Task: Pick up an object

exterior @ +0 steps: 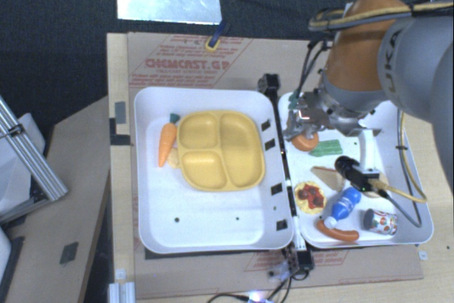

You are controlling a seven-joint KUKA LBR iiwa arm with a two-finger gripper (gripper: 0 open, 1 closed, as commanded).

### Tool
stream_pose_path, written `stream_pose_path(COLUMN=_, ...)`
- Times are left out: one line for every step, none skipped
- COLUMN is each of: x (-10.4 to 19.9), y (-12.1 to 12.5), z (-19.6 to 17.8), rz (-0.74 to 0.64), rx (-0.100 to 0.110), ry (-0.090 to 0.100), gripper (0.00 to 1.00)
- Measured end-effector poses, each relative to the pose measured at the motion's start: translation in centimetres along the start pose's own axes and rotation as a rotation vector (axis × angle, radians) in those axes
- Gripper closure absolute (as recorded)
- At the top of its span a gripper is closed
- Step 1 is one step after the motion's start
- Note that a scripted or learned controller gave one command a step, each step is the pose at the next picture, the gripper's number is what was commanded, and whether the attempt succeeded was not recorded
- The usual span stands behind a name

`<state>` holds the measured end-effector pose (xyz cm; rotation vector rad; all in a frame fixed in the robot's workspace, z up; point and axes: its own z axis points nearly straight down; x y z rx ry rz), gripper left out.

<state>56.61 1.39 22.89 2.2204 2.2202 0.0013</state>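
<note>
A carrot (167, 142) lies beside a yellow divided plate (216, 150) in the left bin (213, 234). In the right bin (408, 223), the gripper (303, 130) hangs over an orange object (306, 142); its grip cannot be told.

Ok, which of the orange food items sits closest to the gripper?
The round orange piece in the right bin, directly under the gripper. The carrot lies in the left bin, the sausage at the right bin's near edge.
</note>
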Motion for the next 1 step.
stream_pose_path(x=0.77, y=-0.68, z=1.51, rz=-0.003, rx=0.002, ry=0.001, gripper=1.00)
